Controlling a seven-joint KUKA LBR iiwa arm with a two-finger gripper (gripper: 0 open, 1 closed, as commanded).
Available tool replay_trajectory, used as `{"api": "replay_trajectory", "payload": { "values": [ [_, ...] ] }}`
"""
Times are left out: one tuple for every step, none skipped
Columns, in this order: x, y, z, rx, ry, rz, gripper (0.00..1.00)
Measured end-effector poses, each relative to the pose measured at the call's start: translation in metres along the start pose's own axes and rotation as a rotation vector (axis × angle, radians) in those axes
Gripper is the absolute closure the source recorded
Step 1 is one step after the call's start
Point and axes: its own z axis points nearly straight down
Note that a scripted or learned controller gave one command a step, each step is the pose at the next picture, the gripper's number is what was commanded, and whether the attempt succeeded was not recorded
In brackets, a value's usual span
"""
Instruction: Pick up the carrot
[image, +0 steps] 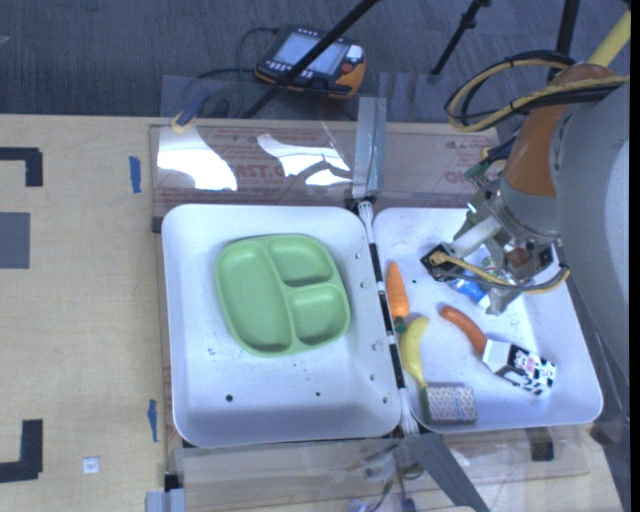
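The carrot (397, 289) is a small orange piece with a green end. It lies lengthwise against the left wall of the right bin (575, 340). My gripper (498, 280) hangs over the upper middle of that bin, to the right of the carrot and well apart from it. A blue object (470, 290) lies just under the gripper, partly hidden by it.
A yellow banana-shaped piece (412, 348) lies just below the carrot. An orange-red sausage shape (464, 326), a black-and-white patterned item (526, 369) and a grey block (450, 402) share the right bin. The left bin (190, 380) holds a green divided plate (283, 292).
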Motion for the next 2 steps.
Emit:
{"api": "replay_trajectory", "payload": {
  "values": [
    [0.001,-0.002,-0.009,0.002,-0.003,-0.005,1.00],
    [0.088,-0.014,-0.051,-0.001,0.004,0.260,1.00]
  ]
}}
